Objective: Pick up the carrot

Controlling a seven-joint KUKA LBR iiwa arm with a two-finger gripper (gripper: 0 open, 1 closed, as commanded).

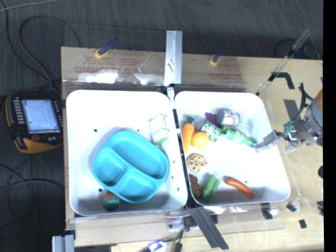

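The carrot (188,135) is lying in the right bin (273,164), close to the left wall, just beside an orange ball (199,139). A cookie (196,163) is sitting below them, and a green bottle (231,134) is lying further right (it is tilted across the bin). A red chili (240,187) and a green vegetable (210,187) are resting near the front wall. The pincer (268,140) is hovering at the right wall of this bin, well apart from the carrot; I cannot tell how it is set. The left bin (79,140) is carrying a blue divided tray (130,165). Both bins are standing on the surface (252,72).
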